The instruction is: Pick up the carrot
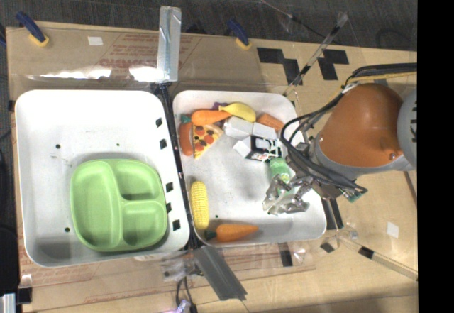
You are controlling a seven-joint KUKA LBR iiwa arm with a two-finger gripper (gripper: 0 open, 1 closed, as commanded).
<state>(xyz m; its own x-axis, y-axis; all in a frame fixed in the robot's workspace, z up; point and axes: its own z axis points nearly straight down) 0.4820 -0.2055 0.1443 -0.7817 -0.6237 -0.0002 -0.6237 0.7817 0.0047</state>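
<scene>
From my remote seat: the silver two-finger gripper (286,199) hangs low over the right-hand shallow white bin (234,184), fingers spread a bit with nothing between them; the orange plastic carrot (234,232) lies along that bin's near wall, just beside the yellow toy corn cob (200,205); the green divided plate (119,203) sits in the left-hand white bin (42,127).

Both bins are white: the left bin (42,120) holds a light green divided plate (119,202), and the right bin (234,187) a jumble of brighter toys. The carrot (234,232) at lower centre is orange, the corn cob (200,205) beside it yellow. Near the top sit a yellow banana (240,111) and an orange pizza slice (204,138) dotted dark red. The arm (365,127) shows a glossy orange band over grey.
</scene>
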